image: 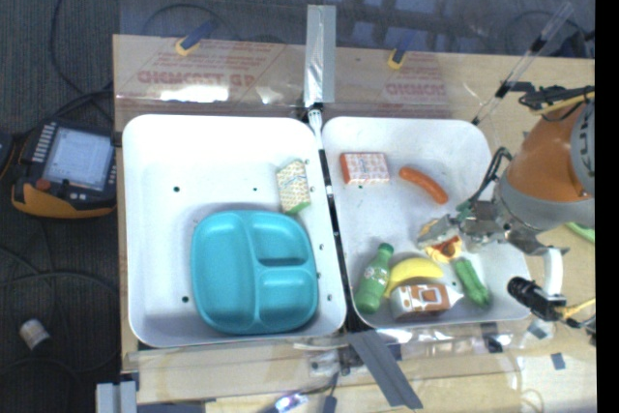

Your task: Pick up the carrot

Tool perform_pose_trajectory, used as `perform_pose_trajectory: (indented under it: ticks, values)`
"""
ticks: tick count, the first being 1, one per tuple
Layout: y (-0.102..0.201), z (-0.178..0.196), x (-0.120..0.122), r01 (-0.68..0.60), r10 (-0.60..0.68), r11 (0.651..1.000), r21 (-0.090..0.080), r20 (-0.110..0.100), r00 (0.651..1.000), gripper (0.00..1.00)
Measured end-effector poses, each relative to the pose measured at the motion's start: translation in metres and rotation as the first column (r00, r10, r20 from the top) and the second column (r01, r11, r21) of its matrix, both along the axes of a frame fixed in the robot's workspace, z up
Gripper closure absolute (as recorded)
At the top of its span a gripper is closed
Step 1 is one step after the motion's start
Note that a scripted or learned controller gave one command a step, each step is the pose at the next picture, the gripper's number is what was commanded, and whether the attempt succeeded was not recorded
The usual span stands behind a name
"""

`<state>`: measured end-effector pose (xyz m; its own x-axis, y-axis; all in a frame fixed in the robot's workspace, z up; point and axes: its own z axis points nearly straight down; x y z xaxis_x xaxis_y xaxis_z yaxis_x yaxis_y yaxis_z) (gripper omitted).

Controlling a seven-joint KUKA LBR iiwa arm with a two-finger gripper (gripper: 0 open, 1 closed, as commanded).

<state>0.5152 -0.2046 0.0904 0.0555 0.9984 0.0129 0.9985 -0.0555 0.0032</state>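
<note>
White right bin (484, 145) holds your target: the orange carrot (425, 184) lies near its back, beside a small snack box (365, 167). Your gripper (455, 232) hovers just past it, apart; whether its fingers are open, you cannot tell.

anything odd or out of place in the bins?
Nothing spilled or broken. One oddity: a small packet in the left bin leans tilted against the divider wall, above the teal tray. In the right bin, the toy food sits crowded at the lower edge by the end effector.
</note>
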Motion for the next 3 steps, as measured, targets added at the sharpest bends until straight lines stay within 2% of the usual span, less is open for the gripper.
perform_pose_trajectory:
  ticks: [1, 2, 3]
  values:
    - [-0.002, -0.001, 0.065, -0.105, 0.106, 0.994, -0.003, 0.006, 0.994, 0.0]
    - [-0.007, 0.001, 0.143, -0.16, 0.16, 0.987, -0.003, 0.004, 0.987, 0.0]
    - [-0.01, 0.002, 0.104, -0.262, 0.262, 0.965, -0.014, 0.013, 0.965, 0.0]
